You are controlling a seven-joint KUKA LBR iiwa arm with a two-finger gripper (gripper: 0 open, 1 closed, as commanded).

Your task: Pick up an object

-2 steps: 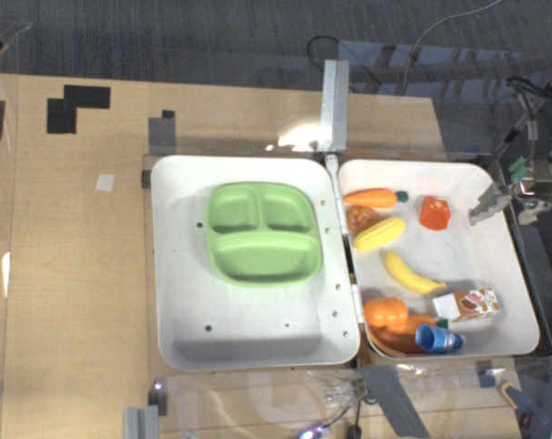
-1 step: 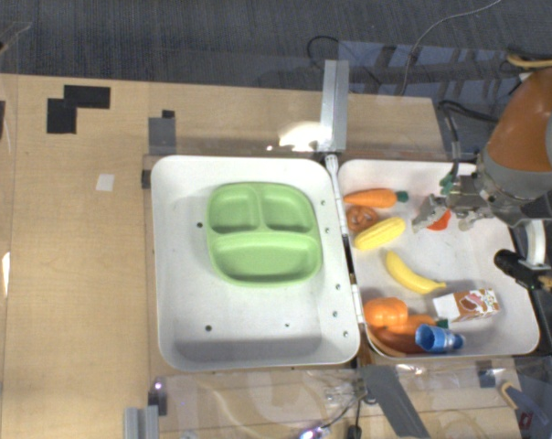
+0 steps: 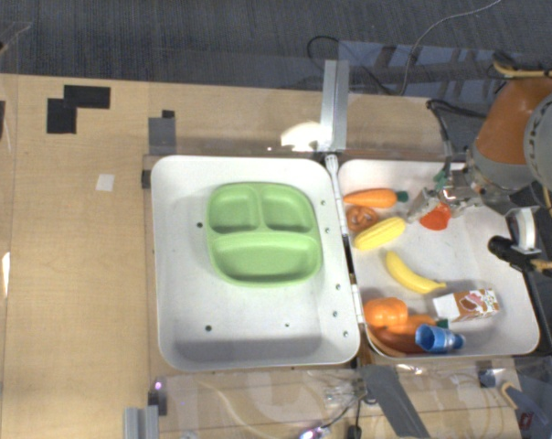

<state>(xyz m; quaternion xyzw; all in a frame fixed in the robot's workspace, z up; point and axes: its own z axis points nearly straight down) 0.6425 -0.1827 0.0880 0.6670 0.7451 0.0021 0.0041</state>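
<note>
So in the camera view the arm comes in from the right over the right bin, and its hand sits near that bin's back edge, pinching a small red piece between its fingers. Just left of it are a carrot, a corn cob and a reddish round thing. A banana lies mid-bin. Toward the front: an orange, a blue cup on its side and a little carton. The left bin holds a green divided plate, all on the wooden tabletop.
</note>
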